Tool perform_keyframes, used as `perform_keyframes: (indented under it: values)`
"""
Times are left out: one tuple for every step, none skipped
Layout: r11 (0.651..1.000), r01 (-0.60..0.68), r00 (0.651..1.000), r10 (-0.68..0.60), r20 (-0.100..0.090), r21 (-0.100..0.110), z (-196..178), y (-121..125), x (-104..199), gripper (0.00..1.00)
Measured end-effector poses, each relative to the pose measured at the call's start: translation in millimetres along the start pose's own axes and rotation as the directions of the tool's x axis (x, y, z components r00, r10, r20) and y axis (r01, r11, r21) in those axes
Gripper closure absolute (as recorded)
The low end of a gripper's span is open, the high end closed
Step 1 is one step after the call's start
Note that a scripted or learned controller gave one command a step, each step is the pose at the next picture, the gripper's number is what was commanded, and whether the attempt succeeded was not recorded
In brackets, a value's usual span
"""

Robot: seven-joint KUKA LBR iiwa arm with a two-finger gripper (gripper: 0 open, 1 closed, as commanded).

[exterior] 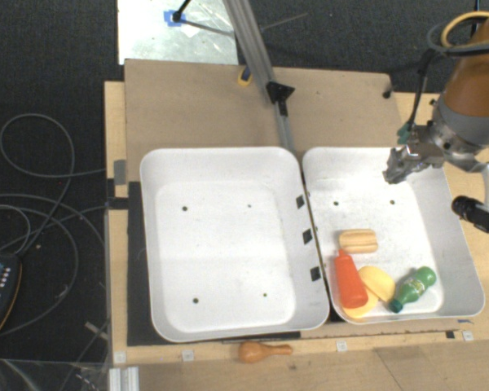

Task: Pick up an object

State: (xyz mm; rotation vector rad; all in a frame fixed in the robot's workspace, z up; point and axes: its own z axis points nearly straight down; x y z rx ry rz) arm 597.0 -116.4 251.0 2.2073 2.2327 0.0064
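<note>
**Ana:** Bins first, going left to right. Left bin (220, 243) is smooth white plastic, shallow, with rounded corners. Right bin (367, 194) is the same make, and everything worth picking sits in its near corner.

**Ben:** What's in that corner?

**Ana:** Orange bottle (350, 279) lying down, glossy and tapered. Above it a tan bun-like piece (358, 240), rounded and matte. Just right of the bottle, touching it, a yellow rounded piece (378, 283), maybe toy fruit. Then a green bottle (413, 287) on its side, shiny, with a darker cap end. All look like hard toy plastic.

**Ben:** And the gripper?

**Ana:** The gripper (397, 169) hangs over the far part of the right bin, well apart from the cluster. Nothing sits between its fingers. Whether the jaws are apart or together, I cannot tell; it's a dark blur from here.

**Ben:** So which step?

**Ana:** I'd judge the approach, no grasp yet. The next move calls for travel toward the near corner and a descent on one piece. The bun stands clearest of its neighbours; the others are crowded, and their rounded, slick sides may slip.

**Ben:** Anything else?

**Ana:** A tan pear-shaped thing (263, 350) on the bench in front of the bins.
</note>
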Motion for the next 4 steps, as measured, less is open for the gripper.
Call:
perform_keyframes:
  values:
    - [1.000, -0.001, 1.000, 0.001, 0.000, 0.001, -4.9, 7.8, 46.2, 1.00]
    - [1.000, 0.000, 1.000, 0.000, -0.001, 0.002, -6.9, 9.6, 106.5, 1.00]
    - [1.000, -0.001, 1.000, 0.001, -0.001, 0.004, 7.8, 16.5, 154.4, 1.00]
    - [1.000, -0.001, 1.000, 0.001, -0.001, 0.003, 21.3, 25.2, 208.9, 1.00]
